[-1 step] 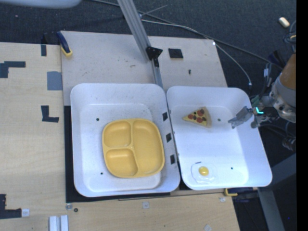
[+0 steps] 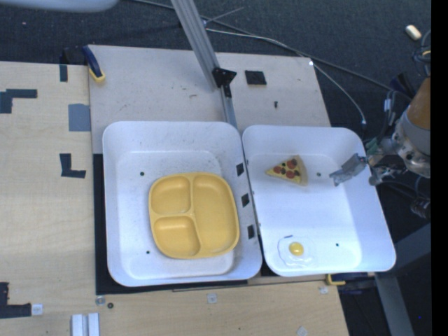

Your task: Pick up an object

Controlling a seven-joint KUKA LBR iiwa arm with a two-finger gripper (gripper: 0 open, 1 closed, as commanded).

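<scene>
Two white bins sit side by side on the counter (image 2: 168, 82), and the arm reaches in from the right.

The left bin (image 2: 122, 145) holds a yellow plate (image 2: 193, 214) with three parts. The right bin (image 2: 364, 222) holds a toy pizza slice (image 2: 288, 169) near its back and a toy fried egg (image 2: 295, 250) at its front edge. The grey pincer (image 2: 348, 169) hangs over the right side of that bin, beside the pizza slice but apart from it. I cannot tell if it is apart or together.
</scene>
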